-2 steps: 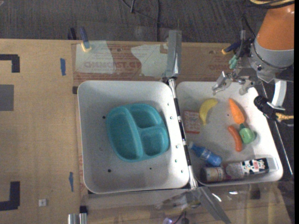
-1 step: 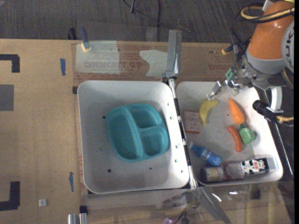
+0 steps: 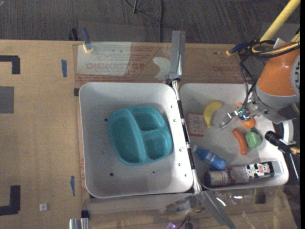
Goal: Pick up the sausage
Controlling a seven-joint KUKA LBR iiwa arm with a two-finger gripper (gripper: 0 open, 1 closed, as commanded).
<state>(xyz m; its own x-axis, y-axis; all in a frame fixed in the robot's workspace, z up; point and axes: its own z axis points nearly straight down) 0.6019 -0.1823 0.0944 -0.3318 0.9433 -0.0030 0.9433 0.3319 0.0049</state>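
The sausage (image 3: 239, 141) is a small orange-red link lying on the floor of the right bin (image 3: 200, 97), toward its right side, with a green round item (image 3: 253, 139) touching its right. My gripper (image 3: 230, 118) hangs over the same bin, up and to the left of the sausage and just right of a yellow fruit-shaped item (image 3: 212, 111). A gap of bin floor separates the gripper from the sausage. Nothing is visibly held. The grey arm with its orange band (image 3: 279, 80) reaches in from the right.
A small orange item (image 3: 248, 123) lies under the wrist. A blue bottle (image 3: 212, 159), a dark bottle with a white label (image 3: 245, 172) and a white card (image 3: 194, 124) also lie in the right bin. The left bin (image 3: 90, 128) holds a teal divided plate (image 3: 140, 134).
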